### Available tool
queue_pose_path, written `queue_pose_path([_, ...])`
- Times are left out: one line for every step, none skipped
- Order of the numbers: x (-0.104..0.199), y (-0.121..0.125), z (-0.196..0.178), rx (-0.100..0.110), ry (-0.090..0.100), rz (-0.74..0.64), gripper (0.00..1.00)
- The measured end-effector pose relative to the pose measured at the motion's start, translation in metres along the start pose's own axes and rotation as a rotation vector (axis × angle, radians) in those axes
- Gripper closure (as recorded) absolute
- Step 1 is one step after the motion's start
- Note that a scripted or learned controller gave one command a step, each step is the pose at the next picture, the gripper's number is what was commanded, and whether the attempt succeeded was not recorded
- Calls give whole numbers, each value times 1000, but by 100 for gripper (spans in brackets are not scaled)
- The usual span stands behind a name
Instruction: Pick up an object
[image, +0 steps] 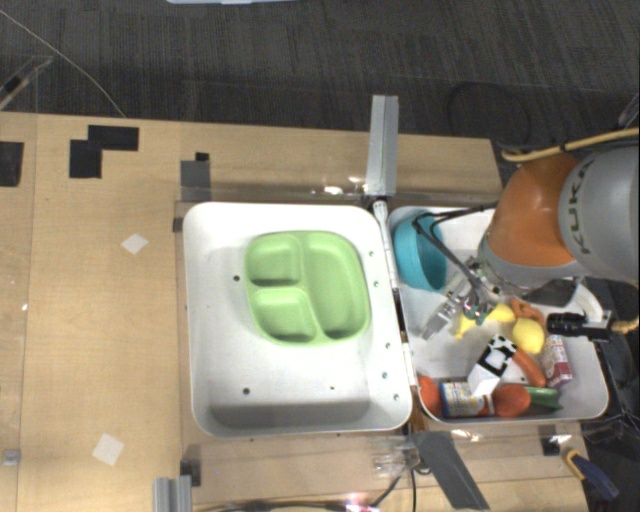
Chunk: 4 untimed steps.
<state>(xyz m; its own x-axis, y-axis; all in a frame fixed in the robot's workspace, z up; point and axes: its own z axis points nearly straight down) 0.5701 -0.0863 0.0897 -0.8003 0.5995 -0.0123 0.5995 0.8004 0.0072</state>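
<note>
The wooden desk (90, 300) bears two shallow white bins side by side: the left bin (215, 330) holds a green divided tray (305, 285) lying flat near its middle, and the right bin (590, 400) is crowded with small things, over which the grey arm (560, 215) with its orange band leans in from the right. In that right bin a blue bowl (415, 255) lies tipped against the far left corner, while a yellow lemon (528, 335), an orange carrot (530, 368), a white tagged block (492, 362), a small can (462, 400) and a red tomato (512, 400) lie clustered toward the near side. The gripper (455, 312) hangs low just left of the lemon, its fingers (437, 322) slightly spread and pinching nothing that can be made out.
</note>
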Motion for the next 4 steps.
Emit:
queue_pose_path([-10, -10, 0, -1, 0, 125, 0])
queue_pose_path([-13, -7, -14, -8, -13, 117, 100])
queue_pose_path([-77, 24, -120, 1, 0, 355, 100])
queue_pose_path([-76, 24, -118, 4, 3, 354, 0])
